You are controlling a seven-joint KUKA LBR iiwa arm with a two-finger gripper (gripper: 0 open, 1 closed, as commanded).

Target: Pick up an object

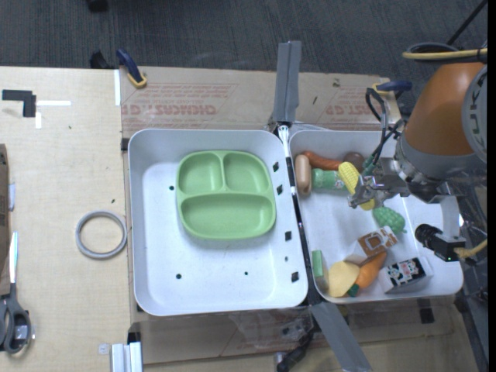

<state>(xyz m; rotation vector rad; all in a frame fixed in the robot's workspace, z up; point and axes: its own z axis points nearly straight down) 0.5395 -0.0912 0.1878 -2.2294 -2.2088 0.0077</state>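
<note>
Gripper (pixel 364 196) low over the far middle of the right bin (pixel 333 231), reached in from the right on the grey arm (pixel 442 115) with its orange band; whether released or clenched, cannot tell from this slant. Just beside its tip, on the left: corn cob (pixel 349 177), yellow, touching or nearly touching the metal. Further left along the far wall: hot dog (pixel 303 173) against the divider, green bottle (pixel 327 180) next to it, orange carrot (pixel 324 160) lying behind both. Near and right of the tip: green leafy piece (pixel 390 218), then a small brown packet (pixel 375 242). At the near edge of the same bin: yellow pear-like lump (pixel 339 277), a second carrot (pixel 369 268) leaning across it, and a black and white box (pixel 405 271) to the right. Left bin (pixel 155 277): green divided plate (pixel 226 194), flat, toward the far side. Out on the bench at left: roll of tape (pixel 101 233), and scissors (pixel 14 316) at the near left edge.
</note>
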